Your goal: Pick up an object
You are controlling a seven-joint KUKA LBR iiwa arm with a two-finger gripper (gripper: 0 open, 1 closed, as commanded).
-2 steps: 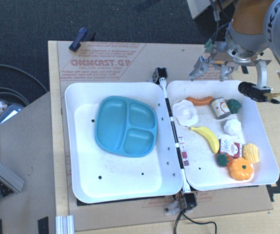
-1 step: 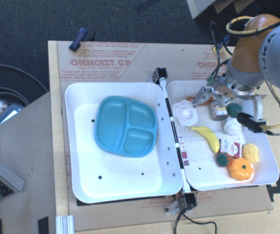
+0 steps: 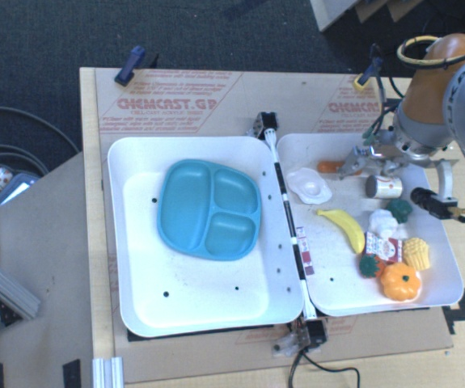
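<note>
The arm reaches in from the upper right, and my gripper (image 3: pixel 375 165) hangs low over the far part of the right bin (image 3: pixel 450 293). Just in front of it lies a small silver can (image 3: pixel 385 187) on its side; whether they touch I cannot tell. An orange carrot (image 3: pixel 329 166) lies to the gripper's left, beside a white cup (image 3: pixel 308 186). Nearer the front are a banana (image 3: pixel 344 226), a green broccoli piece (image 3: pixel 399 210), a red and white packet (image 3: pixel 386 246), a corn cob (image 3: pixel 416 254) and an orange pumpkin (image 3: pixel 399 282).
The left bin (image 3: pixel 143 297) holds a blue divided plate (image 3: pixel 209 209). A ridge with black clamps (image 3: pixel 281 192) separates the bins. A black cable fitting (image 3: pixel 433 204) on the arm hangs over the right bin's right side.
</note>
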